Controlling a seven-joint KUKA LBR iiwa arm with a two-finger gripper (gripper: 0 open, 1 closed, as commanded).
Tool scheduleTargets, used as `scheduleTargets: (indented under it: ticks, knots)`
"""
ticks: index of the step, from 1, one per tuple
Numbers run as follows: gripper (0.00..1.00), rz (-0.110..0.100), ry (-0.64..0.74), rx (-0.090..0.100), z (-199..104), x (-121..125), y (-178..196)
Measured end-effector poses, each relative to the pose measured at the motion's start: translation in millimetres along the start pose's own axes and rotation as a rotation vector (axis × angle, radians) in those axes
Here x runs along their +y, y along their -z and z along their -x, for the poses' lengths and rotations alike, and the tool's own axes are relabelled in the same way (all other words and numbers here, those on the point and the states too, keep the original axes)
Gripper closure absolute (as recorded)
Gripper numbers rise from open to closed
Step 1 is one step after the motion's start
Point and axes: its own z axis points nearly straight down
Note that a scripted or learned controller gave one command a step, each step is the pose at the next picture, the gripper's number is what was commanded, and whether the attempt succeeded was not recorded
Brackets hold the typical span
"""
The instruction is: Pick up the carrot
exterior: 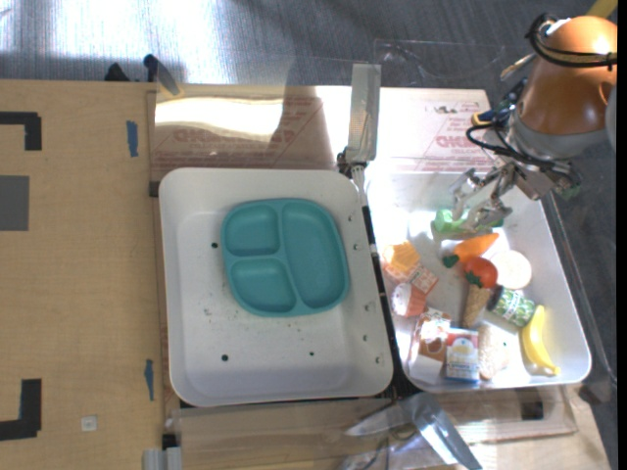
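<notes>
The carrot (477,245), orange with a green end, lies near the middle of the right bin (563,292) among other toy foods. My gripper (483,202) hangs just above and behind it, over a green toy piece (451,225). Its fingers stand apart and nothing shows between them. The arm's orange band (568,76) is at the upper right.
The left bin (186,360) holds a teal divided plate (285,256). Around the carrot lie a red toy (480,274), a white round piece (512,268), a green can (512,307), a banana (536,341), small boxes (446,346) and an orange snack (402,258). A metal divider (364,125) stands between the bins.
</notes>
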Motion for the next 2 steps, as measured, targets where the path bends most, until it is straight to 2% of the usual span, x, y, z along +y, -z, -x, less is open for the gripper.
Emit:
scheduleTargets:
  ticks: [1, 2]
  knots:
    - [1.00, -0.005, 0.124, 0.002, -127, 39, 85]
    - [1.00, -0.002, 0.197, 0.000, -119, 19, 146]
